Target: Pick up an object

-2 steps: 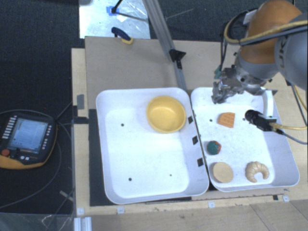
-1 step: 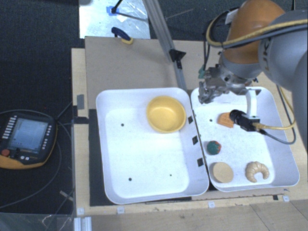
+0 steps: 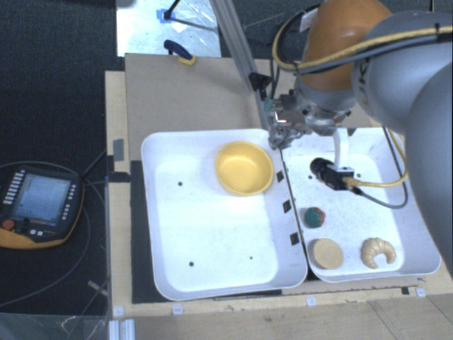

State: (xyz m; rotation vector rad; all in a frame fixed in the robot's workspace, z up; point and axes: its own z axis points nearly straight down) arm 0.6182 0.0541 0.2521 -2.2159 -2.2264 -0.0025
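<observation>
1. The grey arm with its orange band [image 3: 343,30] reaches in from the right and hangs over the upper part of the right-hand shallow white bin [image 3: 414,257].
2. The gripper [image 3: 279,137] sits at the far end of the divide between the two bins, just beside the bowl's upper right rim; whether the pincer is apart or together I cannot tell, as the wrist hardware blurs it.
3. Nothing can be seen between the pincer's tips.
4. A round yellow plastic bowl [image 3: 244,167] stands upright in the upper right corner of the left-hand shallow white bin [image 3: 205,261], close to the dividing wall.
5. In the right bin, a small dark green and red ball-like object [image 3: 314,217] lies near the divide.
6. Below it rests a flat, round tan disc like a biscuit [image 3: 328,253].
7. Just beside the disc, to its right, lies a pale tan croissant-shaped toy [image 3: 378,252], near the bin's front edge.
8. A black cylindrical part with a yellow cable [image 3: 333,174] hangs over the right bin, above the ball.
9. Well apart to the left, a yellow and grey handheld control pendant [image 3: 39,205] lies on the dark floor.
</observation>
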